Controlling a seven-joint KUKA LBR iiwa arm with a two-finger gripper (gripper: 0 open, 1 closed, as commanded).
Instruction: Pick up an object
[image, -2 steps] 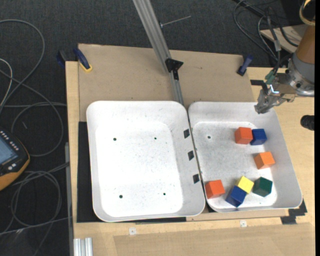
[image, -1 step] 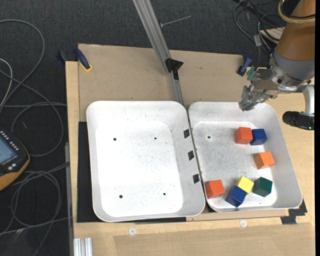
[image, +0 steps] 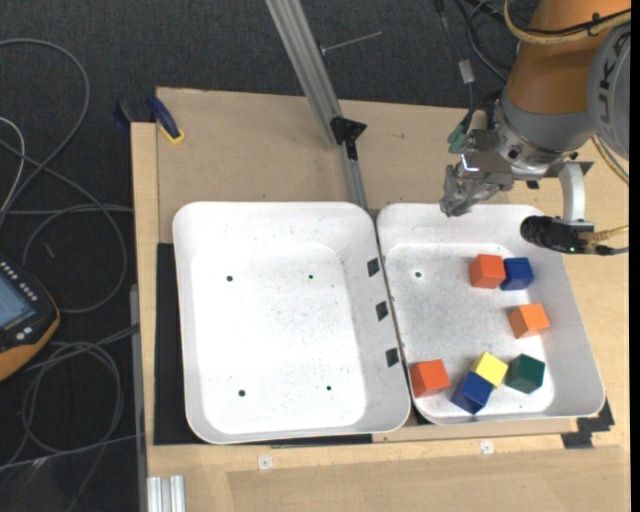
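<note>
Gripper (image: 458, 205) hovers at the right bin's (image: 575, 345) far rim; whether its jaws are released or clenched I cannot tell. Nothing is picked yet: the nearest cubes, orange (image: 487, 271) and blue (image: 517, 273), lie just beyond the jaws, untouched.

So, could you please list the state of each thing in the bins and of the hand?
hand: hovering over right bin's far edge, holding nothing visible
orange cube: touching blue cube
yellow cube: resting against dark blue block
green cube: flat
left bin: level
</note>
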